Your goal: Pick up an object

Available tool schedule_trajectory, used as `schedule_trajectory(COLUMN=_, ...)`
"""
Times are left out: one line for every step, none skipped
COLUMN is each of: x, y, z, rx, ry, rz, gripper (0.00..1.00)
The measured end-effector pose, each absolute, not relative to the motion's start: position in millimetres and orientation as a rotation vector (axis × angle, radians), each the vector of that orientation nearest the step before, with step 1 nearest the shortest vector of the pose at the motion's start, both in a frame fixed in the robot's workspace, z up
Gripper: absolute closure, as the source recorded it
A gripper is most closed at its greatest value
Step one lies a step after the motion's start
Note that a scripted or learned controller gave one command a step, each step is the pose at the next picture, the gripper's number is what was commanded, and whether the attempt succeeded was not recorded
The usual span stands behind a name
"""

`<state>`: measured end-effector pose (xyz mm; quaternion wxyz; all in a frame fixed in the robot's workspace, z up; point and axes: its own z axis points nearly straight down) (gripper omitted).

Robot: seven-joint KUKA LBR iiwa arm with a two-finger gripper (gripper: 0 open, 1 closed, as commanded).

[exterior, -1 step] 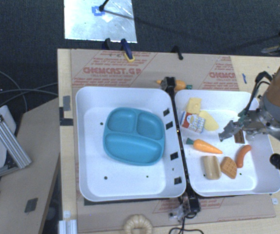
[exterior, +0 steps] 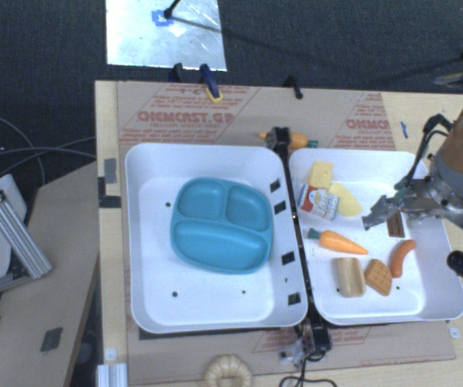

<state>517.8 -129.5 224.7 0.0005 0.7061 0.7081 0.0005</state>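
Note:
The right bin holds several toy foods: a yellow cheese wedge, a small can with a red label, a pale yellow piece, a carrot, a sausage, a bread roll and a brown cracker. My gripper hangs over the right half of this bin, just above the sausage and right of the pale yellow piece. A dark brown piece lies beside its fingers.
The left bin holds a blue divided plate. A black divider runs between the bins. A beige ring lies on the bench in front. A small orange item sits behind the bins.

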Motion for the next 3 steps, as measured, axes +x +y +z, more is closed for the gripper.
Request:
schedule_trajectory(x=517.4, y=-140, z=173, rx=2.223, ry=2.224, rz=-0.002, gripper=0.0)
schedule_trajectory(x=515.5, y=-138, z=110, rx=2.223, ry=2.225, rz=-0.003, gripper=0.0)
schedule_trajectory(x=515.7, y=-137, z=83, rx=2.222, ry=2.224, rz=-0.001, gripper=0.0)
